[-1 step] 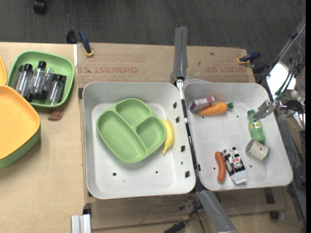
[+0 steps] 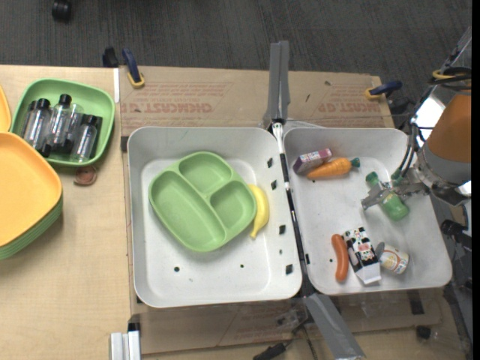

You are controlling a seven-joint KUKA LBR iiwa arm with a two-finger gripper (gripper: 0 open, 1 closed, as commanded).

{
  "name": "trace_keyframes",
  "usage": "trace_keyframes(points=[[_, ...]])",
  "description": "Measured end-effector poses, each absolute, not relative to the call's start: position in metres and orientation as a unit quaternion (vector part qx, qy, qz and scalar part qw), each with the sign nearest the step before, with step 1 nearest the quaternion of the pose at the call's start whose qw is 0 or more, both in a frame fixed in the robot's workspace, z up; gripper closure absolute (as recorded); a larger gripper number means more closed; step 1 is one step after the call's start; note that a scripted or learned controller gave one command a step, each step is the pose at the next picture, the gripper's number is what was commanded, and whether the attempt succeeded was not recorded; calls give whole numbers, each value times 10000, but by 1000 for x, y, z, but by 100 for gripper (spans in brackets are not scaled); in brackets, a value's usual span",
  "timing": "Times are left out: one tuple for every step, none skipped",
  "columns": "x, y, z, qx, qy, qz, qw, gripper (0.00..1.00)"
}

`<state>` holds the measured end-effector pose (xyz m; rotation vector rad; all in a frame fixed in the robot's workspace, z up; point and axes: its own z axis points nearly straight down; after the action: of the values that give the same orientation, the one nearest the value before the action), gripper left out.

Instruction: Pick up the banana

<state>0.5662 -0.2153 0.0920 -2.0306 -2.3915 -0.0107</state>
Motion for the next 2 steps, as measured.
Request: trace_keyframes(points=[[565, -218, 101, -6487, -7610, -12, 4, 100], [556, -214, 91, -6641, -7477, 2, 11, 100]])
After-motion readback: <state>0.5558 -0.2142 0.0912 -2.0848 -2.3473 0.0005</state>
